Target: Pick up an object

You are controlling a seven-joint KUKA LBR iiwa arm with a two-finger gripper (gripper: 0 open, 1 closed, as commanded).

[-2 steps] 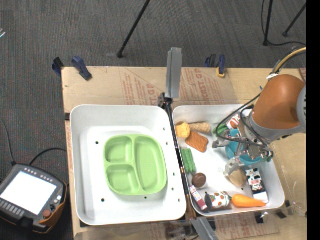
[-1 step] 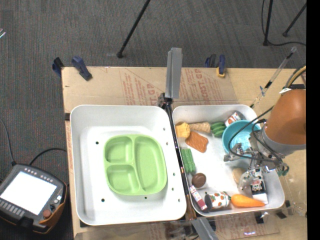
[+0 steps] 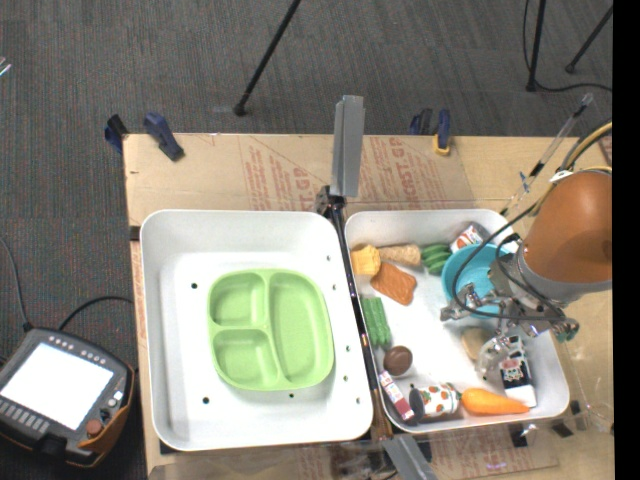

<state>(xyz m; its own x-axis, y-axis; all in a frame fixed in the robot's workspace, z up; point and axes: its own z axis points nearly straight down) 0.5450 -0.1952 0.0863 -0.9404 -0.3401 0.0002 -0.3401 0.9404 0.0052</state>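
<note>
Arm reaching into the crowded right bin (image 3: 455,430)

An orange carrot (image 3: 492,401) is lying at the near wall; just beyond, the gripper (image 3: 503,346) is hanging low over a small carton (image 3: 514,373), finger spread impossible to tell; farther back, a teal bowl (image 3: 472,270) is sitting.

The floor (image 3: 150,48) is dark grey ribbed carpet. Tripod legs (image 3: 272,48) stand on it at upper centre and upper right. The bench is covered with cardboard sheet (image 3: 250,173), held at its rear edge by blue clamps (image 3: 160,135); a control pendant (image 3: 60,393) lies at lower left.
</note>
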